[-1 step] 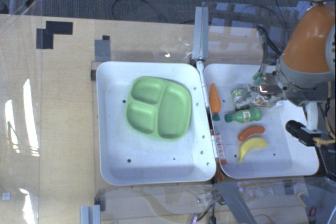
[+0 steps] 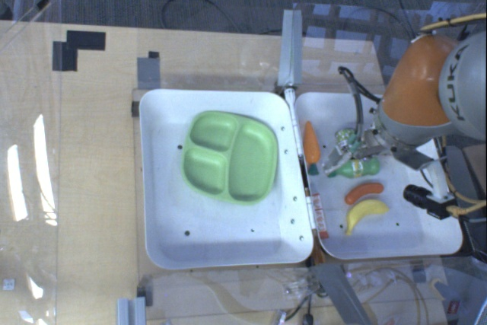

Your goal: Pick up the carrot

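Against the right bin's (image 2: 396, 243) left wall, carrot (image 2: 311, 143) is lying lengthwise: likely light, rigid, smooth plastic; mid-body is offering best hold. Gripper (image 2: 342, 156) is hovering nearby, opening indiscernible.

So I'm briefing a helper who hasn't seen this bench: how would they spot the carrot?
Look in the right bin, along its left wall. The carrot lies there, pointing up and down the picture. It is the only plain orange, tapered piece; the sausage is redder and the banana yellow.

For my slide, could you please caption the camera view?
Claw hovers beside the carrot in the right bin.
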